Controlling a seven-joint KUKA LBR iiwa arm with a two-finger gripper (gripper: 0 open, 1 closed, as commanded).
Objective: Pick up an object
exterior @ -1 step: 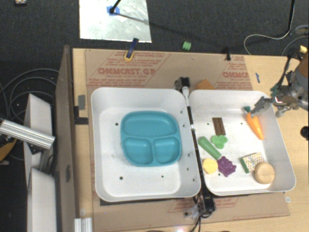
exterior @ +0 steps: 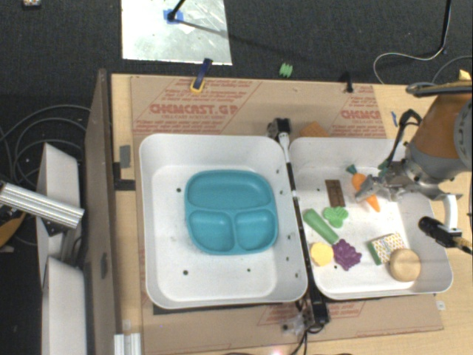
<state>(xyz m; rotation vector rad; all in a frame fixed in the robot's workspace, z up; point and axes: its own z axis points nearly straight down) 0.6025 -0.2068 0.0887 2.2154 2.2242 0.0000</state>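
While the gripper (exterior: 372,191) hangs over the right bin's (exterior: 436,279) far edge, its fingers pinch one orange carrot (exterior: 373,203). Two bins: the left bin (exterior: 159,220) carries one blue divided plate (exterior: 230,211). Near the right bin's front edge lie one purple grape bunch (exterior: 346,254), one yellow lemon (exterior: 321,254), one tan ball (exterior: 404,264). Fingertips blur into clutter.

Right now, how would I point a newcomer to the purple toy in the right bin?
Start at the right bin, the one without the blue tray. Look along its near edge, between the yellow disc and the patterned block. The grapes lie there: the one purple thing, a knobbly cluster, just below the green pieces.
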